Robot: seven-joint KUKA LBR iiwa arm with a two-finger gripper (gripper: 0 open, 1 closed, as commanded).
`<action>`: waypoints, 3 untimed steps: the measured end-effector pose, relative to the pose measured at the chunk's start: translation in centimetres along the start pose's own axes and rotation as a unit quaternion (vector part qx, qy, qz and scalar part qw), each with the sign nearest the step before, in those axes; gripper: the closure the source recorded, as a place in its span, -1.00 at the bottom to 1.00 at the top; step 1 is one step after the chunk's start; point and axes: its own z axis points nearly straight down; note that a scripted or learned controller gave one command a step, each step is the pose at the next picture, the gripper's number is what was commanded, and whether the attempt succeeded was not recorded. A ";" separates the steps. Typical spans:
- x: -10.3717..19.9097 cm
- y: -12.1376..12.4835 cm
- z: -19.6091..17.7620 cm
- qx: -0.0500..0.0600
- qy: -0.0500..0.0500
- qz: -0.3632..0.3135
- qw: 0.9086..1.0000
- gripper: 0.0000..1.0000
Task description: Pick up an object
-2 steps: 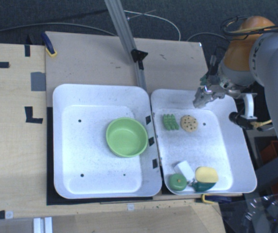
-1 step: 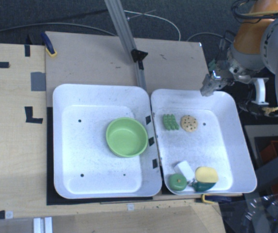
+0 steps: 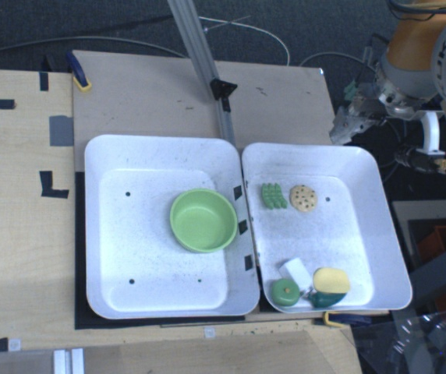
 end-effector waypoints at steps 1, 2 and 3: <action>5.0 -0.6 0.3 0.003 0.000 0.000 1.000 1.00; 9.1 -2.9 1.1 0.004 0.001 -0.001 1.000 1.00; 14.3 -4.2 2.2 0.004 0.001 -0.002 1.000 1.00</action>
